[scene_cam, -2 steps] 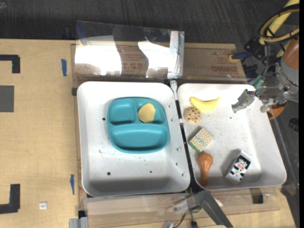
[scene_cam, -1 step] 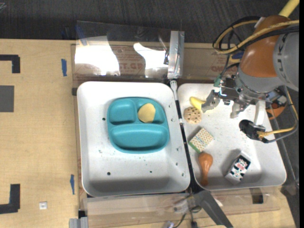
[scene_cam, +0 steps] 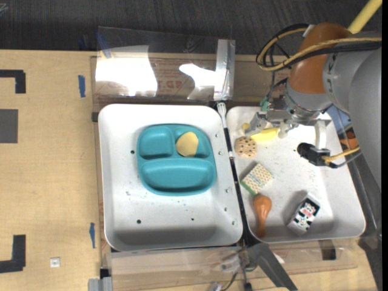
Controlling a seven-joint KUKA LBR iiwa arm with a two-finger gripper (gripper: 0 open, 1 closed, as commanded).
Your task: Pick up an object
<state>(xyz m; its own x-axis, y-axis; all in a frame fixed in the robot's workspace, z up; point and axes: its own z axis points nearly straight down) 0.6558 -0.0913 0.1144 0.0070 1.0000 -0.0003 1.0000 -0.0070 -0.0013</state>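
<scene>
Bench [scene_cam: 42, 162] bears two white bins [scene_cam: 115, 223]; pincer [scene_cam: 270, 123] state: cannot tell.

Yellow piece [scene_cam: 264, 136] beneath gripper [scene_cam: 271, 123]

Potato [scene_cam: 187, 143] in tray [scene_cam: 176, 174], left bin [scene_cam: 115, 180]

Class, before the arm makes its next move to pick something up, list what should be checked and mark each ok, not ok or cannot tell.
1. Gripper is over the right bin: ok.
2. A target lies close: yellow piece just beneath it: ok.
3. Yellow piece held between its fingers: cannot tell.
4. Neighbouring round cookie clear of the yellow piece: not ok, they look to touch.
5. Teal tray with yellow ball out of the way in the left bin: ok.
</scene>
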